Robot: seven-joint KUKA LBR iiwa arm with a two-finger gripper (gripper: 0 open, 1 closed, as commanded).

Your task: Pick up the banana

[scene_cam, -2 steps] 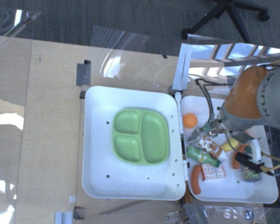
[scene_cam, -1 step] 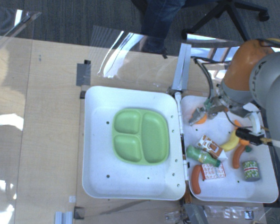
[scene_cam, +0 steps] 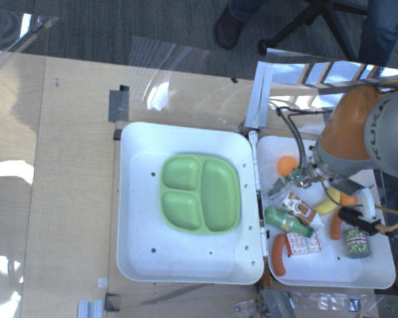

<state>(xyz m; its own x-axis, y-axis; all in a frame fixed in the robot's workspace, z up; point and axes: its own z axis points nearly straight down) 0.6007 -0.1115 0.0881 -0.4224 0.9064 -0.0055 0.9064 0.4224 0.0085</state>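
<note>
On the desk (scene_cam: 63,180) sit two white bins — the left bin (scene_cam: 133,252) holds one green divided plate (scene_cam: 201,193). The right bin (scene_cam: 380,270) holds one banana (scene_cam: 325,208) among clutter, just below the end effector (scene_cam: 299,178) — its grip cannot be made out.

a single camera sits fixed above the bench (scene_cam: 56,180) and looks down at a slant. it faces the two white bins side by side: the left bin (scene_cam: 133,252) lies near the middle of the frame, the right bin (scene_cam: 380,273) runs toward the right edge. it stands far enough back to take in bare benchtop on the left and a strip of dark floor (scene_cam: 113,15) along the top. the arm (scene_cam: 379,126) enters from the right.
</note>
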